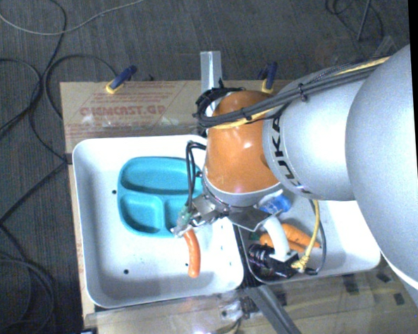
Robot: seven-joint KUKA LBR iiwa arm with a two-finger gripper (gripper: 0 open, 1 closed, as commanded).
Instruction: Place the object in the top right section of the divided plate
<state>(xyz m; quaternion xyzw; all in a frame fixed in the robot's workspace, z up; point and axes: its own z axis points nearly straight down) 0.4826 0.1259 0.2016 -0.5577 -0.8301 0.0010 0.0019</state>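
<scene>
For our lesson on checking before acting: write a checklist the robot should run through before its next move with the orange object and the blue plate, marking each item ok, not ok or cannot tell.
1. Orange object at the hand: ok, hanging below it.
2. Firmly gripped: cannot tell.
3. Divided plate sits in left bin: ok.
4. Object over the plate: not ok, it hangs beside its edge.
5. Top right section free: cannot tell, arm covers it.

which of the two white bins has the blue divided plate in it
The left bin holds the blue divided plate; the right bin holds small items under the arm instead.
</scene>
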